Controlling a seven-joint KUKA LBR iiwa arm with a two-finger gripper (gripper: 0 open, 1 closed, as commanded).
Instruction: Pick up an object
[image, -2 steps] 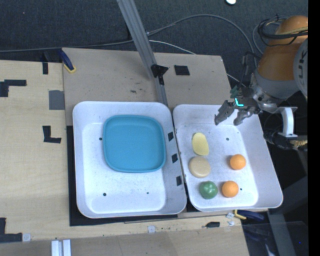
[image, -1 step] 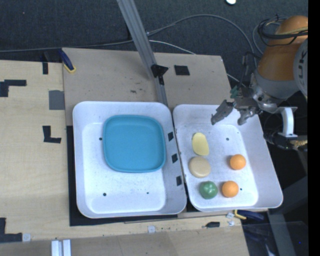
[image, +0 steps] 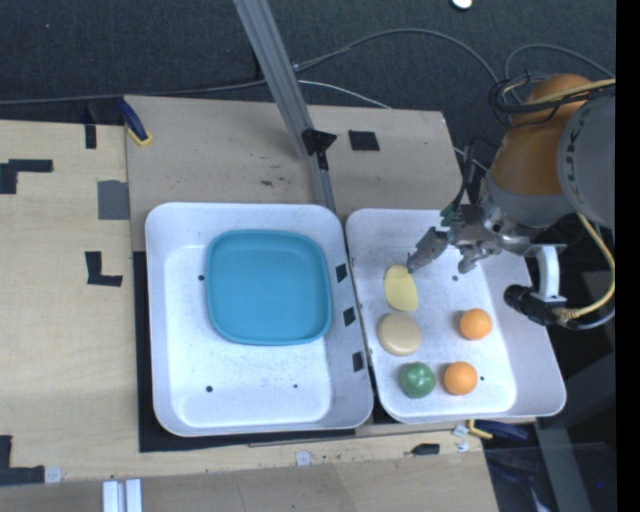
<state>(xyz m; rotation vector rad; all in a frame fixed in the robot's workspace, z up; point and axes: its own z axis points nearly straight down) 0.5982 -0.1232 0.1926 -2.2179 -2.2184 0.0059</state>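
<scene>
The right bin (image: 520, 395) holds a pale yellow oval piece (image: 401, 288), a beige round piece (image: 399, 334), a green ball (image: 416, 379) and two orange balls (image: 475, 324) (image: 460, 377). My gripper (image: 446, 257) hangs over the bin's far part, just right of and above the yellow piece. Its fingers (image: 424, 251) are spread, and nothing sits between them.
The left bin (image: 180, 300) carries a blue square plate (image: 268, 286). A grey metal pole (image: 290, 90) slants down to the bins' far edge. Cables run behind the arm at the right.
</scene>
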